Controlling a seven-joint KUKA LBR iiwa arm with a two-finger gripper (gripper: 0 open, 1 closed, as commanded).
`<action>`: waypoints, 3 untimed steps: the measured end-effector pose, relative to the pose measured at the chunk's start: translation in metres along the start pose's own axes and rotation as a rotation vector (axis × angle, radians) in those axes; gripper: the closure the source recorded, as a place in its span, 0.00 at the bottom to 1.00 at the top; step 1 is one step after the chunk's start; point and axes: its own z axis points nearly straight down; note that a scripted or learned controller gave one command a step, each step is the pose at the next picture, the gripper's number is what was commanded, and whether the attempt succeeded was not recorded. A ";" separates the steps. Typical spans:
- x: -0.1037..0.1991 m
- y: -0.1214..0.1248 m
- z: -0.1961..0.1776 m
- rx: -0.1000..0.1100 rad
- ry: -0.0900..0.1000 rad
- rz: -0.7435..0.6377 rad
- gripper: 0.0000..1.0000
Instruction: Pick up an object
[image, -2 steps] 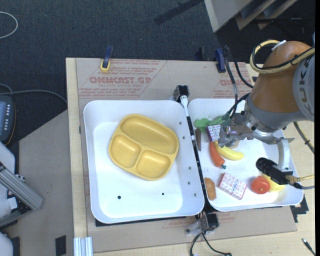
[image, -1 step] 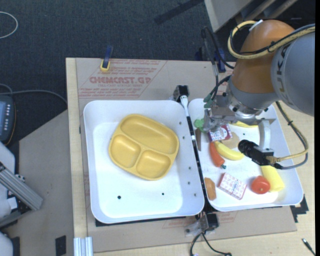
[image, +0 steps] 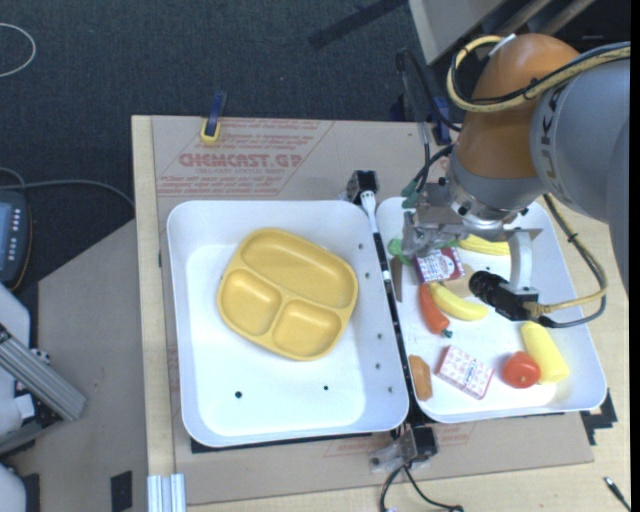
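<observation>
A tan counter (image: 250, 150) carries two white bins side by side. The grey arm (image: 590, 120) leans over the right bin (image: 490, 403), and its gripper (image: 428, 243) hangs near that bin's far left corner. Whether it is spread or closed cannot be told, since the wrist covers it.

The left bin (image: 190, 330), well to the gripper's left, holds one yellow three-compartment plate (image: 288, 292), lying flat.

The right bin holds the small things. A banana (image: 462, 304) lies just nearer the camera than the gripper. A yellow fruit (image: 545, 352), hard to name, sits well apart, toward the near right. A second banana (image: 487, 245) is half hidden under the wrist. An orange carrot (image: 433, 310) touches the first banana. A pink-checked box (image: 465, 372), a red tomato (image: 520, 371) and a brown sausage (image: 420, 377) lie along the near wall. A red-and-white packet (image: 437, 267) lies right below the gripper, and a green scrap (image: 396, 247) just to its left is too small to identify.
</observation>
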 end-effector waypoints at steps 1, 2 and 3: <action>-0.005 -0.005 0.009 0.005 0.001 0.002 1.00; -0.002 -0.020 -0.004 0.005 0.002 0.001 1.00; 0.004 -0.010 -0.008 0.000 0.001 0.000 1.00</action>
